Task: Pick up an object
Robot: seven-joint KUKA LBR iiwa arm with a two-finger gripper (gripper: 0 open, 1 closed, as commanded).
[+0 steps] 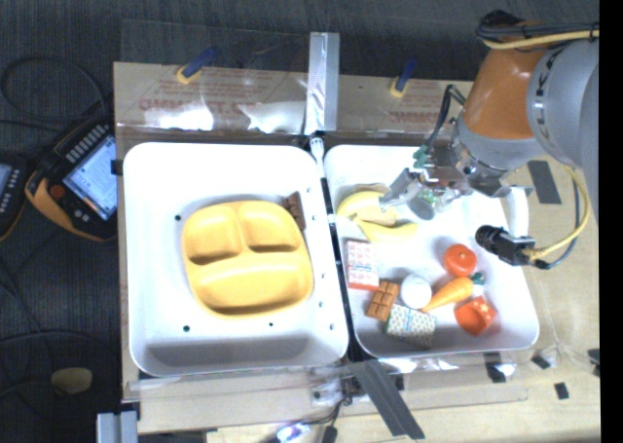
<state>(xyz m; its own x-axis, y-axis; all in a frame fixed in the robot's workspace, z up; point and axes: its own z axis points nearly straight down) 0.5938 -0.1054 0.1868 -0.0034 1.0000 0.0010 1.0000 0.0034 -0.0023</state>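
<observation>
The right bin holds a yellow banana, a red-and-white card, a brown waffle piece, a white round piece, an orange carrot, an orange-red tomato, a red pepper and a patterned block. My gripper hangs open over the back of this bin, just right of the banana's far end. I see nothing between its fingers.
A yellow divided plate lies in the left bin, with a small brown piece at its back right corner. A raised wall separates the bins. A handheld pendant lies off the bench at left.
</observation>
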